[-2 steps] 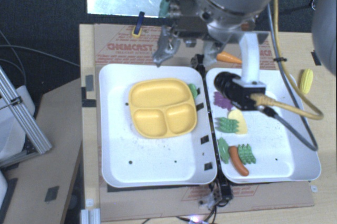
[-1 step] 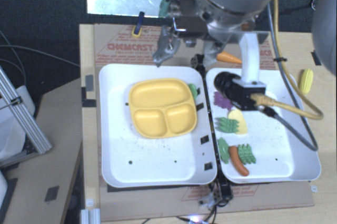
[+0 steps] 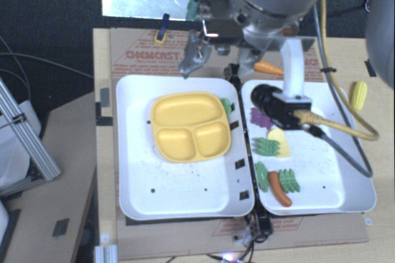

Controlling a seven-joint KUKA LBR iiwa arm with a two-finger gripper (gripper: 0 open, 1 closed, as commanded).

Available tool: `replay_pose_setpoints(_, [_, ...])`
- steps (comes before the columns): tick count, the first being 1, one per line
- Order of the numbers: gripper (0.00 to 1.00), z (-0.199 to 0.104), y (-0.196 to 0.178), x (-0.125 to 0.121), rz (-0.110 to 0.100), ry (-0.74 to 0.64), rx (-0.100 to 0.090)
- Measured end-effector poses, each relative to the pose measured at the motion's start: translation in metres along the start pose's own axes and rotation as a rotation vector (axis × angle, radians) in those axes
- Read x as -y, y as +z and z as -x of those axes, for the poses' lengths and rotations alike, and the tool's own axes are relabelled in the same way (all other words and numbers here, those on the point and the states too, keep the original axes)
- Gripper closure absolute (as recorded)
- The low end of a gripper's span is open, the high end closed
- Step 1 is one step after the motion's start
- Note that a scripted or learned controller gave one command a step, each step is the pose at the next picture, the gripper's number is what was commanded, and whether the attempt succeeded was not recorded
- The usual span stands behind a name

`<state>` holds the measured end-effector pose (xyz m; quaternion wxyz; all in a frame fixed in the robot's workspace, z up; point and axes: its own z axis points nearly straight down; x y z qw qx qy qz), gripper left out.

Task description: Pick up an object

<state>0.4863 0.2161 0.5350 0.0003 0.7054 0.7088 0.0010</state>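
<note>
My gripper point(image 3: 213, 64) hangs over the far rim of the two bins, near the divider. Its fingers stand apart with nothing between them; one metal fingertip point(image 3: 191, 61) is above the left bin's back edge. A yellow divided tray point(image 3: 188, 126) lies in the left bin point(image 3: 136, 194), with a small green piece point(image 3: 227, 107) at the tray's right side. The right bin point(image 3: 345, 187) holds toy food: purple grapes point(image 3: 260, 118), a yellow wedge point(image 3: 279, 143), a green leafy piece point(image 3: 265, 146), a red-orange sausage point(image 3: 279, 190) and green pieces point(image 3: 289, 180). An orange carrot point(image 3: 268, 68) lies at its far edge.
A black unit point(image 3: 274, 106) on a white bracket, with a yellow cable point(image 3: 345, 127), overhangs the right bin's back half. A yellow corn cob point(image 3: 358, 95) lies outside the right bin. A blue-and-yellow clamp point(image 3: 162, 29) sits on the cardboard behind the left bin.
</note>
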Motion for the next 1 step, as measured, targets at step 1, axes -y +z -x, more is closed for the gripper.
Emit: replay_pose_setpoints(1, [0.0, 0.0, 0.0, 0.0, 0.0, 0.0, 0.0])
